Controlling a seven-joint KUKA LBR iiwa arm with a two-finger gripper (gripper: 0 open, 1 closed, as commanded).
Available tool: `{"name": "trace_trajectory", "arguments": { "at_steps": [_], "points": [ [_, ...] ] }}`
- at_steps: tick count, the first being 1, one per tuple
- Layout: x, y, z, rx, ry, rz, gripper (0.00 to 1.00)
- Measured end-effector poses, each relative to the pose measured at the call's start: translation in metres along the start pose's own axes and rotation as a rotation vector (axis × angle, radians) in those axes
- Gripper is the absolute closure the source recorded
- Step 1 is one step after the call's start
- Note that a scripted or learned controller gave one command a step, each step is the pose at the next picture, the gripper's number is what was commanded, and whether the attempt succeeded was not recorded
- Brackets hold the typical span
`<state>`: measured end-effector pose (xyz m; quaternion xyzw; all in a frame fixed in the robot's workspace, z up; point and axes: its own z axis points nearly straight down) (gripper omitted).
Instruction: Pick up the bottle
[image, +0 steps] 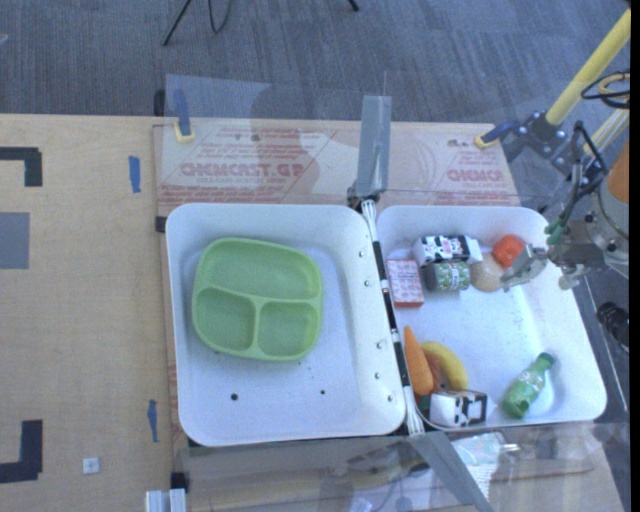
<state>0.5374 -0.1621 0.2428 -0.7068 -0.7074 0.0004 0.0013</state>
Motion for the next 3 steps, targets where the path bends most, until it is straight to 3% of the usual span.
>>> {"name": "trace_trajectory", "arguments": {
  "at_steps": [1, 2, 3],
  "points": [
    [-0.010, -0.007, -0.118, -0.006, -0.003, -0.231, 0.00],
    [0.056, -0.038, 0.012, -0.003, -0.002, -0.215, 0.00],
    [0.056, -0.037, 0.012, -0.003, -0.002, -0.215, 0.00]
  ]
}}
